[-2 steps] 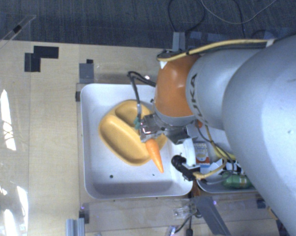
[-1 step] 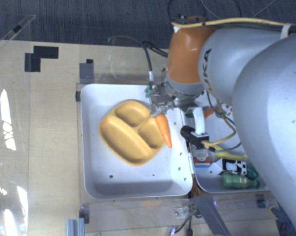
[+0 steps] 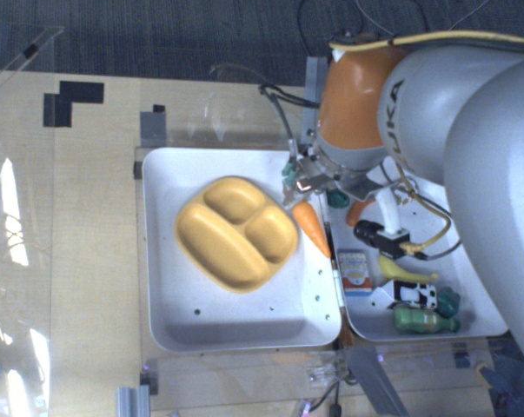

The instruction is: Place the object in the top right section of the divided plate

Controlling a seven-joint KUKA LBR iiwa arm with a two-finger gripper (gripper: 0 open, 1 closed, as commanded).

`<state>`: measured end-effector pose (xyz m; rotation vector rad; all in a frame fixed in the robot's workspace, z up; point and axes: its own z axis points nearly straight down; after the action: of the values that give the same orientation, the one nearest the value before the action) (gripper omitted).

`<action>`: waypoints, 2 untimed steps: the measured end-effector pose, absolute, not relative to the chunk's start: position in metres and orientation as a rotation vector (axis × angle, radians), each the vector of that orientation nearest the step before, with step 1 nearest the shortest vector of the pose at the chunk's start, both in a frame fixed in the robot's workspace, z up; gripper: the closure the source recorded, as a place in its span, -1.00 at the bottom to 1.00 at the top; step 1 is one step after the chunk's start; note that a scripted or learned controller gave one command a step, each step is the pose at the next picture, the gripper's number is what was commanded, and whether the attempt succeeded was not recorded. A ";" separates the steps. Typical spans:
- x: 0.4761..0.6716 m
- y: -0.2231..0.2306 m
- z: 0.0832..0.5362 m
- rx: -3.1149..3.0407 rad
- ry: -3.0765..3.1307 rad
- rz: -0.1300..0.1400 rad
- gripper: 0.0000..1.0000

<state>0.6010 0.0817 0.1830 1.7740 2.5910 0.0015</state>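
A yellow divided plate [image 3: 235, 231] with three sections lies in the left white bin [image 3: 183, 320]. An orange carrot [image 3: 313, 227] slants just off the plate's right rim, over the wall between the two bins, thick end up. My gripper [image 3: 301, 184] hangs directly over that thick end and seems to meet it. The grey wrist with its orange band [image 3: 357, 94] covers the contact, so a hold on the carrot is not visible. The plate's sections hold nothing.
The right bin [image 3: 366, 320] holds a small carton [image 3: 355, 268], a yellow banana-like item [image 3: 402, 268], a green bottle [image 3: 423, 321], a black-and-white item [image 3: 415, 294] and a teal piece [image 3: 338, 200]. The arm covers that bin's upper part.
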 end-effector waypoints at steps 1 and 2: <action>0.551 0.125 0.183 1.790 2.582 0.000 1.00; 0.604 0.110 0.198 2.043 2.385 0.001 1.00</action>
<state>0.6038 0.1096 0.1983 2.0428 2.3849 0.0015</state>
